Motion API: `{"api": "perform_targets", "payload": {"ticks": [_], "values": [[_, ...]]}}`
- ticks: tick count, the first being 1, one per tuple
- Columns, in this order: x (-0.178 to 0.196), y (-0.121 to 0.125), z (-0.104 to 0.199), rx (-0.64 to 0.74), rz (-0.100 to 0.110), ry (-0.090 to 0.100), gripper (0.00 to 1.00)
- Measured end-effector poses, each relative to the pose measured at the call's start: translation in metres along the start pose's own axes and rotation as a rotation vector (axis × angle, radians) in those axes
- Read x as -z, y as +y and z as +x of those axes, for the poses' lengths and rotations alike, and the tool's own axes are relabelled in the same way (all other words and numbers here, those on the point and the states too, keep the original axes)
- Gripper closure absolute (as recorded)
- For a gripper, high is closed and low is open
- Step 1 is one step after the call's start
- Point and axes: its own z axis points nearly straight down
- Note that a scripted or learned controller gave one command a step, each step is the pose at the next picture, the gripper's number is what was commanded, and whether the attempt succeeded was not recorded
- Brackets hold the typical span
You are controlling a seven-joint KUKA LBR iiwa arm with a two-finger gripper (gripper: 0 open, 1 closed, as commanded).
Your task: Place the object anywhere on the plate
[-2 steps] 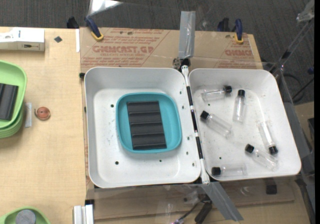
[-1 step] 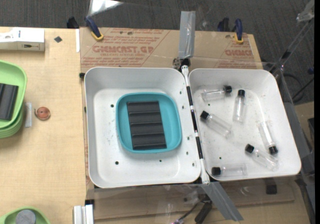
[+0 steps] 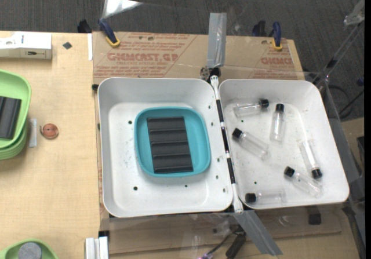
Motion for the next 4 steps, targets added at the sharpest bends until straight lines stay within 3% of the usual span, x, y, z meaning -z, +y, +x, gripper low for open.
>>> {"api": "perform_targets", "payload": {"ticks": [4], "values": [[0.0000, 0.0000, 0.0000, 0.000, 0.000, 0.000, 0.00]]}}
